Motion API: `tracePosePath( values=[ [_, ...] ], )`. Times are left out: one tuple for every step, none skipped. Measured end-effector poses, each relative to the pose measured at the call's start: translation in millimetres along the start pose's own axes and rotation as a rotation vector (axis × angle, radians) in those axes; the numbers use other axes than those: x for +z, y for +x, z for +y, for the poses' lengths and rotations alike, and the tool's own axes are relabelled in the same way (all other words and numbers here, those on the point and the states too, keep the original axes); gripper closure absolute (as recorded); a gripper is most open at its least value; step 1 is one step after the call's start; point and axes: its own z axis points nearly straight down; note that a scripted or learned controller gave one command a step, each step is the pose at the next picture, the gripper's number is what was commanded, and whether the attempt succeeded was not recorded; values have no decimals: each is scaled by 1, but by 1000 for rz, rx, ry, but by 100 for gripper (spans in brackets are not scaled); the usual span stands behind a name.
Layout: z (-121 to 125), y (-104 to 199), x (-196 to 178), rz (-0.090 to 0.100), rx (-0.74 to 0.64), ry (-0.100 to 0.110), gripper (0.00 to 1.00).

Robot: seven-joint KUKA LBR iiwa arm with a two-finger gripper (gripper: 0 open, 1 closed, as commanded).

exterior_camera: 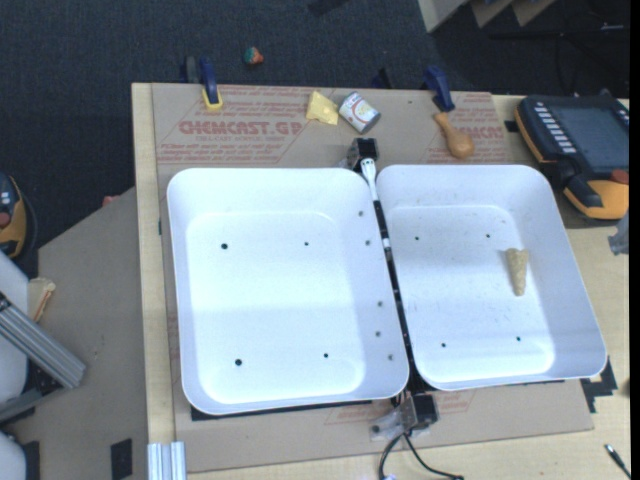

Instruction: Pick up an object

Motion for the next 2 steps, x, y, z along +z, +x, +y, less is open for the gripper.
tracePosePath(
  values=[
    [1, 0, -64, -1, -1, -3, 100],
    [44, 49, 40, 9, -5, 15, 100]
  ],
)
